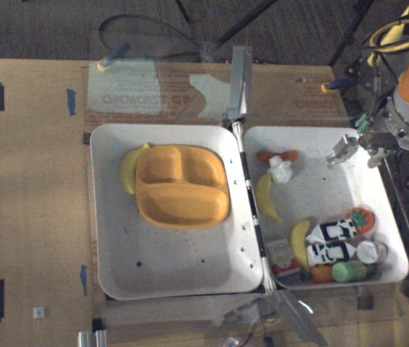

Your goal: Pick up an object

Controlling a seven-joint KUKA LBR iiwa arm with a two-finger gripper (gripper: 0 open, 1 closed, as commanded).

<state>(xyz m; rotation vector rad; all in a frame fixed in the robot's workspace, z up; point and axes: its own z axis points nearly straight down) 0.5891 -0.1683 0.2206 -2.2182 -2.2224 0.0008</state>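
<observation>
Orange divided tray [182,186] is sitting in the left bin [118,266] over a banana [128,170]; gripper [349,149] is hovering above the right bin's [396,248] far corner.

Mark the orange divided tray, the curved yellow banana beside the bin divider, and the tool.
Orange divided plastic tray [182,186]: camera view, on the ridge between its compartments.
Curved yellow banana [265,197]: camera view, mid-body, right bin.
Tool [343,150]: camera view, at its tip over the right bin's far corner.
</observation>
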